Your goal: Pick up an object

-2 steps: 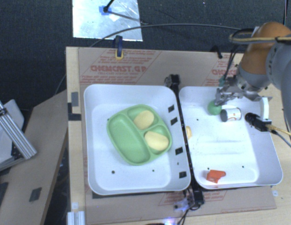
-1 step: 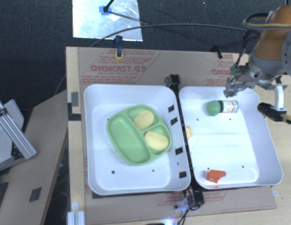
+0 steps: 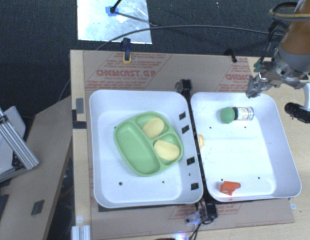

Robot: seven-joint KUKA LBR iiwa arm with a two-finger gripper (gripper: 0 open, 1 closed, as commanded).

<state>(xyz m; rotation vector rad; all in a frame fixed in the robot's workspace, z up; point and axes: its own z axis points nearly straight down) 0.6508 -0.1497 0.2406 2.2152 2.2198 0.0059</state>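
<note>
The gripper hangs over the far right corner of the right bin, and whether its jaws are spread or pressed together I cannot tell. A green-capped bottle lies on its side near the far edge, probably the nearest target; a small orange object lies at the near edge.

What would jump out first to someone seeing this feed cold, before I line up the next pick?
Probably the green divided plate in the left bin, with two yellow pieces in its small compartments. In the right bin, a small bottle with a green cap lies on its side near the far wall, and an orange piece sits near the front edge. The gripper hangs above the right bin's far edge, apart from the bottle.
</note>
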